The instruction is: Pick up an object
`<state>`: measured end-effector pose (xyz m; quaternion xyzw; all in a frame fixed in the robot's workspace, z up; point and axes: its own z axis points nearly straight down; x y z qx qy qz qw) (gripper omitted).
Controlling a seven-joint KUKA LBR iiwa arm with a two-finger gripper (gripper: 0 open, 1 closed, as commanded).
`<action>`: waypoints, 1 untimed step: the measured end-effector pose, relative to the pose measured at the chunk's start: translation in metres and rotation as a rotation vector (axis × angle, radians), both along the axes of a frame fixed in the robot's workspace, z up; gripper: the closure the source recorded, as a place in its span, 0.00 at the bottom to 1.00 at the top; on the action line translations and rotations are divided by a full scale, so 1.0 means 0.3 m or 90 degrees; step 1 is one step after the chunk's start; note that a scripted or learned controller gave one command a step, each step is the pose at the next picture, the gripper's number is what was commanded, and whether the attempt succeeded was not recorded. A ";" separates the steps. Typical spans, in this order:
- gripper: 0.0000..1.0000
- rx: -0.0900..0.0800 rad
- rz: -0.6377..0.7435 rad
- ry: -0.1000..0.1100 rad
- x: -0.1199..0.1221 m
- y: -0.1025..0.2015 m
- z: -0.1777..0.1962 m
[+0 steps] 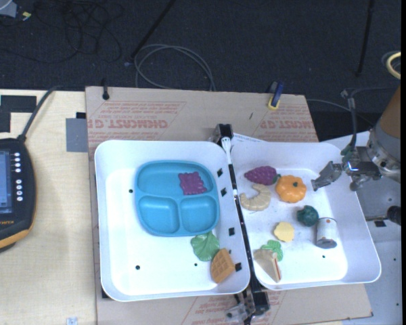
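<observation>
We find the claw (333, 173) at the right bin's (365, 269) upper right rim, above the bin floor, touching none of the objects. From this slant its fingers look slightly parted with nothing between them, though the view there is poor.

The right bin holds grapes (261, 175), a croissant (256, 198), a pumpkin (291, 189), a green piece (308, 215), a can (325, 232) lying on its side, a yellow piece (283, 232) and a sandwich (271, 259).

The left bin (115, 256) holds a blue tray (166, 212) with a purple piece (192, 182) in its upper right compartment; lettuce (204, 246) and a cracker (221, 266) lie below it.
</observation>
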<state>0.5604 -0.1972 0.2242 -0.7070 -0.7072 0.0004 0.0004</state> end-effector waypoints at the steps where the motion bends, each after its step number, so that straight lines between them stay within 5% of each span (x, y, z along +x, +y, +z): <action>1: 0.00 0.001 0.000 0.002 -0.097 0.023 -0.473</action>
